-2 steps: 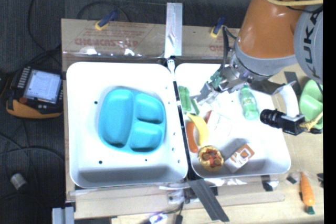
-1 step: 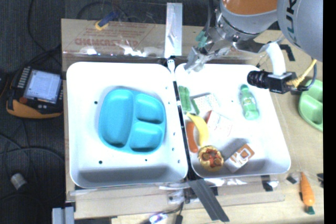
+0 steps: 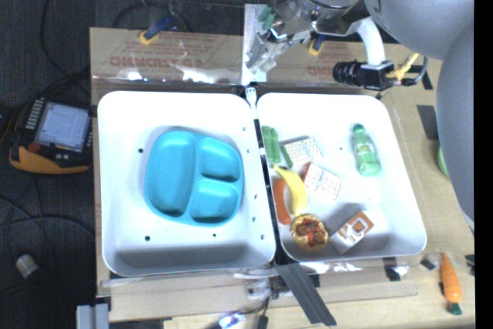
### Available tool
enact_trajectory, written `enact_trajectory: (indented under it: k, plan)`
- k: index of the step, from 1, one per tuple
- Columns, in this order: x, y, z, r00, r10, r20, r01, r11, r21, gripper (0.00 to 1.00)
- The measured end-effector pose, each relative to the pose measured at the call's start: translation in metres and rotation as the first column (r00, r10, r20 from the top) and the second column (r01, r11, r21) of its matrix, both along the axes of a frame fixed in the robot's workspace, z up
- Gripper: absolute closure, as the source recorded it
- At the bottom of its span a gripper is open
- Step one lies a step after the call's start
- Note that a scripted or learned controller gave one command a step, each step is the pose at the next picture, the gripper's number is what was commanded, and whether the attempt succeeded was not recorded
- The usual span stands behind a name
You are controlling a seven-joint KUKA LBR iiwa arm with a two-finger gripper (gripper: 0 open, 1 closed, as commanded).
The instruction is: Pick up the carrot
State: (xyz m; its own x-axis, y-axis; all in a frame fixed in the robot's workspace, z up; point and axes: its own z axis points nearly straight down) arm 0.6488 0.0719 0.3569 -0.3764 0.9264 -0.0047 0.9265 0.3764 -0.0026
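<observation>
Slim orange carrot (image 3: 282, 200) lies along right white bin's (image 3: 400, 166) left wall, under yellow banana (image 3: 293, 190). Stiff, light, smooth; probably best pinched mid-length. Tool (image 3: 266, 50) hovers beyond bins' far edge, state unclear.

Wooden bench (image 3: 431, 258) bearing two white bins, left bin (image 3: 115, 243) beside right bin (image 3: 400, 189), touching, orange carrot (image 3: 451, 285) lying at bench's near right corner.

carrot (image 3: 282, 202) — half under banana (image 3: 293, 189)
</observation>
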Motion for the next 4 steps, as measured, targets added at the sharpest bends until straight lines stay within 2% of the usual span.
enact_trajectory:
  k: [1, 2, 3, 4]
  plan:
    - [0.002, 0.025, 0.037, 0.998, 0.067, 0.001, -0.067, 0.998, 0.0, 1.0]
    - [0.02, 0.029, -0.054, 1.0, 0.019, -0.001, -0.019, 1.0, -0.001, 1.0]
    - [0.019, 0.044, -0.095, 1.0, -0.031, -0.002, 0.031, 1.0, -0.002, 1.0]
    - [0.02, 0.017, -0.014, 1.0, 0.013, 0.001, -0.013, 1.0, 0.001, 1.0]
